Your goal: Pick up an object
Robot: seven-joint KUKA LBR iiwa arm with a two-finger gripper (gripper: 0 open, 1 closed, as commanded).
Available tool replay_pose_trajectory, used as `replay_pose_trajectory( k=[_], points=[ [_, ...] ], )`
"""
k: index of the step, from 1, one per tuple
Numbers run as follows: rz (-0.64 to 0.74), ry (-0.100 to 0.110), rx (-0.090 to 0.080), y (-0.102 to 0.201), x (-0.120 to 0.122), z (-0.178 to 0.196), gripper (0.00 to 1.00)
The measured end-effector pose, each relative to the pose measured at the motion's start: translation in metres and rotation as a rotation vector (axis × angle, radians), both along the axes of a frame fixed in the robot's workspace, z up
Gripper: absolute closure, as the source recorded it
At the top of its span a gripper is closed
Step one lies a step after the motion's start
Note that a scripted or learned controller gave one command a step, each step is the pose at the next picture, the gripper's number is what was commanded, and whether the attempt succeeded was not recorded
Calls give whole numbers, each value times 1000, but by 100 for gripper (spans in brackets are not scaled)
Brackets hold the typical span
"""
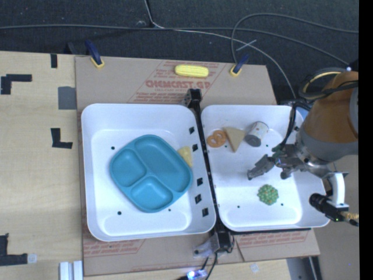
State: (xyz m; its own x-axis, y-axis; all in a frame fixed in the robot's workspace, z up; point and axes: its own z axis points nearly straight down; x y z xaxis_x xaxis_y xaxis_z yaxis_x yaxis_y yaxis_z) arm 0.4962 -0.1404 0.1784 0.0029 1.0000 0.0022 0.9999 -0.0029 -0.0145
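Two glossy white bins (93, 156), gripper (256, 171) (grip unclear) above knobbly green ball (268, 193)

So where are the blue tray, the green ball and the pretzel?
blue tray (150, 172), camera view, on its centre ridge.
green ball (268, 193), camera view, on its middle.
pretzel (216, 138), camera view, on its middle.

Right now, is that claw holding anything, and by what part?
Nothing. The gripper hangs over bare floor of the right bin, apart from the green ball and the grey cylinder.
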Motion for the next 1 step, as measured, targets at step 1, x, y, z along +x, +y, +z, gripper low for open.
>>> replay_pose_trajectory(
  k=[1],
  points=[
    [4, -12, -2, 0, 3, 6, 0]
  ],
)
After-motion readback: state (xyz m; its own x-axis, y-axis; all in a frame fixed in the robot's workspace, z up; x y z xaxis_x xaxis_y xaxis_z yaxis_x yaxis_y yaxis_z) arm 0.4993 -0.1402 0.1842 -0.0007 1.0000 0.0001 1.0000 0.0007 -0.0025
